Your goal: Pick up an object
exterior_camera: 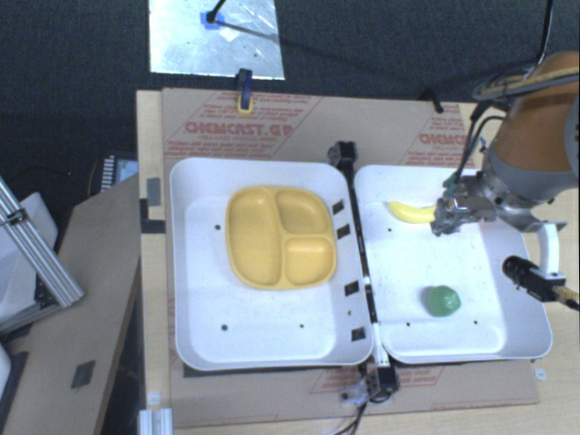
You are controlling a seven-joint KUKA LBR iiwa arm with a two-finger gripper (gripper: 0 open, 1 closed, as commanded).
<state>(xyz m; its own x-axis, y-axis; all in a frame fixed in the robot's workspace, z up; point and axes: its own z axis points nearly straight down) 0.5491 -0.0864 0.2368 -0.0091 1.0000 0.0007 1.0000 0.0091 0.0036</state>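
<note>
We see two white bins side by side; the left bin (pixel 195 270) holds a yellow divided plate (pixel 279 236); the right bin (pixel 489 338) holds a yellow banana (pixel 410 212) at its far side and a green ball (pixel 442 301) nearer us; the gripper (pixel 444 222) hangs just right of the banana, over the bin; whether it clasps anything we cannot tell.
</note>
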